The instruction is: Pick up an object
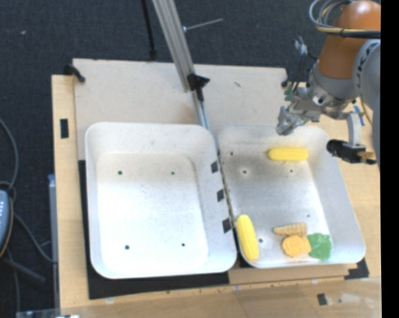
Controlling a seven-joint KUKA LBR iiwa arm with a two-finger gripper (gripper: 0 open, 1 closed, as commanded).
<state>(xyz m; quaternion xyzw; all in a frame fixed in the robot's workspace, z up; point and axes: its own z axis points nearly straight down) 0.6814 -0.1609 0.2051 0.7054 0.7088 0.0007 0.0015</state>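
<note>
A wooden bench (139, 88) seen from above at a slant carries two shallow white bins side by side. Nearest the viewer, at about 5 o'clock in the view, the right bin (338, 197) holds a cluster of small toy foods along its near edge: a yellow corn cob (247, 237) lies lengthwise against the bin's left wall, and to its right sit a tan ridged piece (290, 230), an orange round piece (296, 246) just below it, and a green piece (320, 246) touching the orange one at the near right corner. The left bin (153, 197), toward 8 o'clock, shows bare white floor with a few dark dots. Farther back in the right bin, near its far wall at about 2 o'clock, a second yellow cob (288, 154) lies crosswise, well apart from the near cluster. Just beyond that cob, over the bin's far rim, hangs the gripper (286, 126), on a grey arm with an orange band (341, 48) entering from 2 o'clock; nothing is seen between its fingers, and whether they are apart or together cannot be told. A slanted metal pole (176, 38) rises at 12 o'clock.
</note>
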